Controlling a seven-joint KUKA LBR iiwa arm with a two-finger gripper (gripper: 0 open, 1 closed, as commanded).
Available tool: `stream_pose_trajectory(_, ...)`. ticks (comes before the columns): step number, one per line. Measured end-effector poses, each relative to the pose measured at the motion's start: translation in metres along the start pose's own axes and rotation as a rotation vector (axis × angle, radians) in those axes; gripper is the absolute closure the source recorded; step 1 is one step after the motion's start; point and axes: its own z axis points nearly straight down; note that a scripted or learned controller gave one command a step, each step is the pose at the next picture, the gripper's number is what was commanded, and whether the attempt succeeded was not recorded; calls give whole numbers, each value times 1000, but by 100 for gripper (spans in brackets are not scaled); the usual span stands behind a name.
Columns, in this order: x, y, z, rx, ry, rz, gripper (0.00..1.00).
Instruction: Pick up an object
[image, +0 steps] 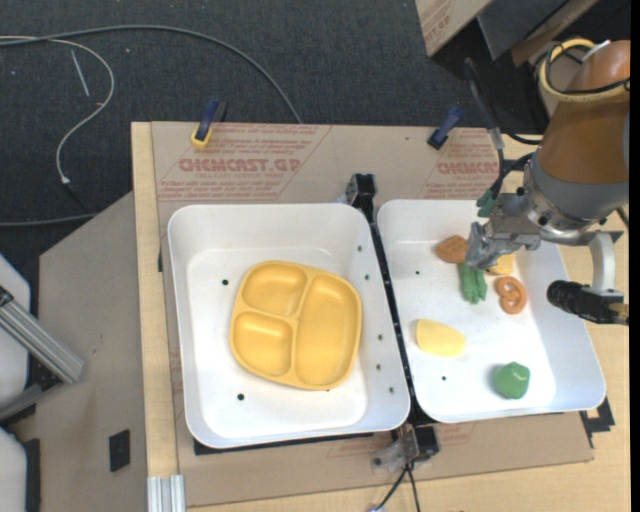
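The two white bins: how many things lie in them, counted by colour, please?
Yellow: 3 (divided plate, pale yellow piece, small yellow piece partly hidden by the gripper)
Green: 2 (long green piece, round green piece)
Orange-brown: 2 (pretzel, brown piece)
Total: 7

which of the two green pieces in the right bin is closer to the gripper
The long, dark green piece, lying directly below the gripper near the bin's upper middle. The other, a rounder bright green piece, sits apart near the bin's front edge.
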Motion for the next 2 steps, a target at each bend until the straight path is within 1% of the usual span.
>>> stream_pose_trajectory(2,123,-22,24,2,0,0,100)
